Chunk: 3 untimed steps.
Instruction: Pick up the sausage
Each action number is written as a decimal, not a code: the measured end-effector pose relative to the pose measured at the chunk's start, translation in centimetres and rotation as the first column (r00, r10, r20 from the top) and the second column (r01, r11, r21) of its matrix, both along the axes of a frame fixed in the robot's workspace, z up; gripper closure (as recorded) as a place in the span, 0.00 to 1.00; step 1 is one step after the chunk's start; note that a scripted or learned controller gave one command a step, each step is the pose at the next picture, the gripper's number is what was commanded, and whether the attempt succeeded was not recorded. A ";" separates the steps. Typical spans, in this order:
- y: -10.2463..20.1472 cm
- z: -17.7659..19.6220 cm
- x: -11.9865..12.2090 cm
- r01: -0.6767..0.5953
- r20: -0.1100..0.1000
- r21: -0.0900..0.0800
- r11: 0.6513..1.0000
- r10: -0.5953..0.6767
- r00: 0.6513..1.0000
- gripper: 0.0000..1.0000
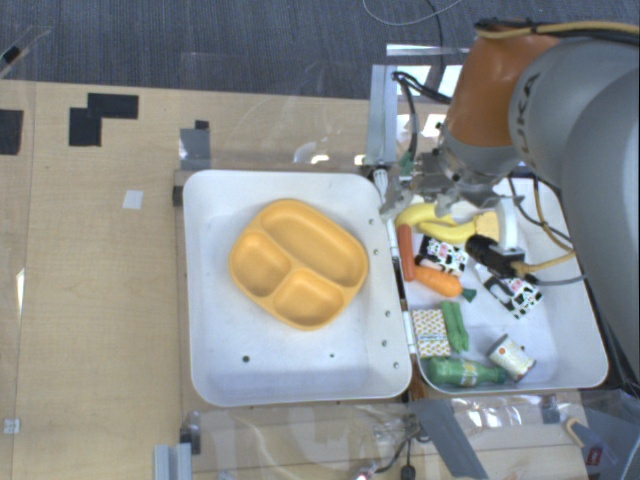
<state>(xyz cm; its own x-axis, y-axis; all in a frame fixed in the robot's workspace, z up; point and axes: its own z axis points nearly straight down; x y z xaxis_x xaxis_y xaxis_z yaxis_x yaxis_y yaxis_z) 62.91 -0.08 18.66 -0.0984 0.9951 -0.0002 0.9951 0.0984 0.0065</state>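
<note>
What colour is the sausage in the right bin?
Reddish-orange: the sausage lies along the right bin's left wall, clearest in the camera view.

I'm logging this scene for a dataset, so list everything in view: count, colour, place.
bins: 2, white, side by side on the bench
plate: 1, yellow, three compartments, left bin
sausage: 1, red-orange, right bin, by its left wall
carrot: 1, orange, right bin, beside the sausage
banana: 1, yellow, right bin, far end
bottle: 1, green, right bin, near edge
can: 1, pale, right bin, near edge
arm: 1, grey with orange band, over the right bin
end effector: 1, above the banana
</note>
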 end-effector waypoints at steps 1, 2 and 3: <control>-4.2 -0.1 -3.1 0.069 -0.001 0.000 0.998 -0.069 0.998 0.00; -4.2 -0.1 -3.1 0.068 -0.001 0.000 0.998 -0.068 0.998 0.00; -8.7 -4.8 -3.8 0.084 -0.004 -0.001 0.996 -0.084 0.996 0.00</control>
